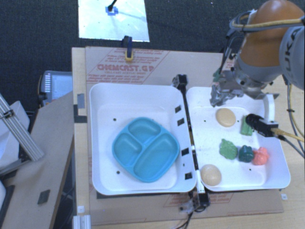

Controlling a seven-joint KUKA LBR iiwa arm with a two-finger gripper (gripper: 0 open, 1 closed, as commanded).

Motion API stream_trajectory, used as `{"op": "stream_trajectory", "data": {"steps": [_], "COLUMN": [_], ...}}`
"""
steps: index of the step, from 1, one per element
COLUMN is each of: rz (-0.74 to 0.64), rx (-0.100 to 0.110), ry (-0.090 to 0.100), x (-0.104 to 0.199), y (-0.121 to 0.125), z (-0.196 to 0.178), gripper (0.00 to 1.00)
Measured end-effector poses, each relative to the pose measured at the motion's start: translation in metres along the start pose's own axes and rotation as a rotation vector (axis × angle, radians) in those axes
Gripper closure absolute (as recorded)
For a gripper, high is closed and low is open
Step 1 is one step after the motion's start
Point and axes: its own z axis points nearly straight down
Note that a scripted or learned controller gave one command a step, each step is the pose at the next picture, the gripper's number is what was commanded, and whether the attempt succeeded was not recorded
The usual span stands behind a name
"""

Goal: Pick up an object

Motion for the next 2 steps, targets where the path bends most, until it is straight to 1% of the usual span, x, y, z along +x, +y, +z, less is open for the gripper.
{"op": "stream_trajectory", "data": {"steps": [1,2], "rz": [0.001,0.0], "rx": [0.0,0.0], "ry": [0.0,0.0], "x": [0.049,0.111], "y": [-0.003,-0.01], "z": [0.02,0.026], "gripper": [1.0,1.0]}}
